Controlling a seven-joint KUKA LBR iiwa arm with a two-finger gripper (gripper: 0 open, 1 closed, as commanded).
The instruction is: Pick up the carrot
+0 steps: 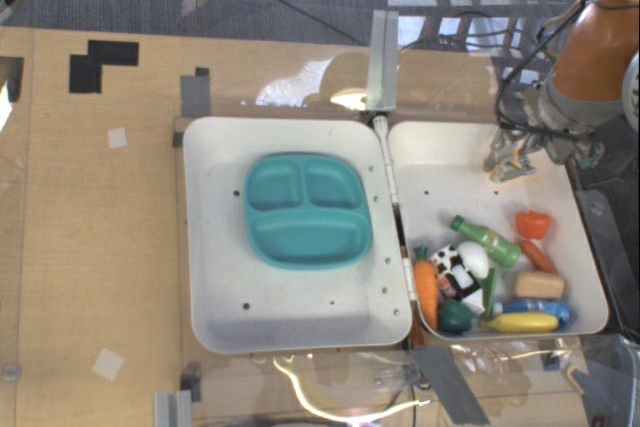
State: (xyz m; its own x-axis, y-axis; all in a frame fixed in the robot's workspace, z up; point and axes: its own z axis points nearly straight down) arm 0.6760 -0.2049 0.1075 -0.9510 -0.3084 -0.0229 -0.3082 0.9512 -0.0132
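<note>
Carrot [426, 287] bottom; gripper [509, 165] hovering far above.

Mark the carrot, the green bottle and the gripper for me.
carrot [426, 287], camera view, middle of its orange body.
green bottle [487, 241], camera view, middle of its body.
gripper [509, 170], camera view, midway between its fingertips.
</note>
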